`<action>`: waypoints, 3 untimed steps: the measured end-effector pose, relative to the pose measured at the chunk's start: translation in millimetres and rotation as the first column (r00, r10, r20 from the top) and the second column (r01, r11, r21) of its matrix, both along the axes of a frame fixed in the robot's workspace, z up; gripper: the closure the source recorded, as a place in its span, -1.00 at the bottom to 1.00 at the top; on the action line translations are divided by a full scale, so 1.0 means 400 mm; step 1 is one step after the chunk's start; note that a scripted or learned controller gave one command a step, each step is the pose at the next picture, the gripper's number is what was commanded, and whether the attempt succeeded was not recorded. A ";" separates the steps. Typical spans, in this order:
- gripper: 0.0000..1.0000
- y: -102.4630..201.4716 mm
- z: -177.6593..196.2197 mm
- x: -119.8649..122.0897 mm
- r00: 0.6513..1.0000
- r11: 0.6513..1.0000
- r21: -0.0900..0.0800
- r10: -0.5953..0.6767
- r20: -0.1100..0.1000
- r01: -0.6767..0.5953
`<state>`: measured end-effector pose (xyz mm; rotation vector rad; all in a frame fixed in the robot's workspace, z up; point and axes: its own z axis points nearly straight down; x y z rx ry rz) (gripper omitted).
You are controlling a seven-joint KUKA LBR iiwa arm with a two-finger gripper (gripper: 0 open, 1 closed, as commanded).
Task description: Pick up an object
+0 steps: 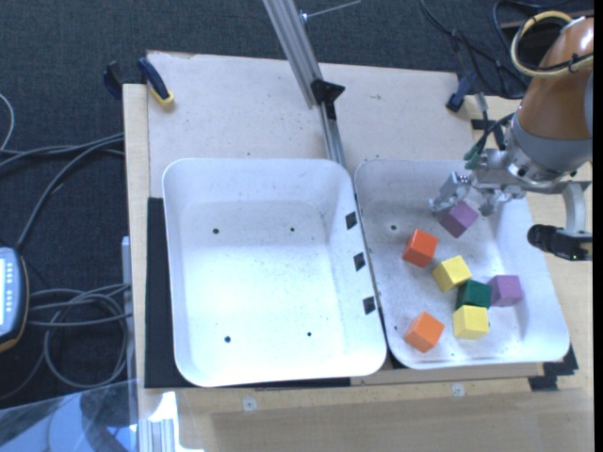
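In the upper part of the right bin (pixel 396 196), my gripper (pixel 464 207) reaches in from the right, shut on a purple block (pixel 461 219) that shows between its fingertips. Whether the block is lifted off the bin floor I cannot tell. Below it lie an orange block (pixel 420 248), a yellow block (pixel 451 272), a green block (pixel 474 294), a second purple block (pixel 506 289), a second yellow block (pixel 470 321) and a second orange block (pixel 425 330).
The left bin (pixel 254 271) sits beside the right one, their rims meeting in the middle. A slanted metal bar (pixel 300 45) crosses the bench's back. Cables lie on the dark floor at the left.
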<state>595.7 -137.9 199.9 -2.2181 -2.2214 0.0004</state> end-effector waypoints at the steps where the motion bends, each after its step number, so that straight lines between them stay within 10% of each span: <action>1: -1.00 0.000 0.000 0.000 1.000 1.000 0.000 0.000 0.000 0.000; 3: -1.00 0.005 -0.223 0.003 1.000 1.000 0.005 -0.001 0.006 0.001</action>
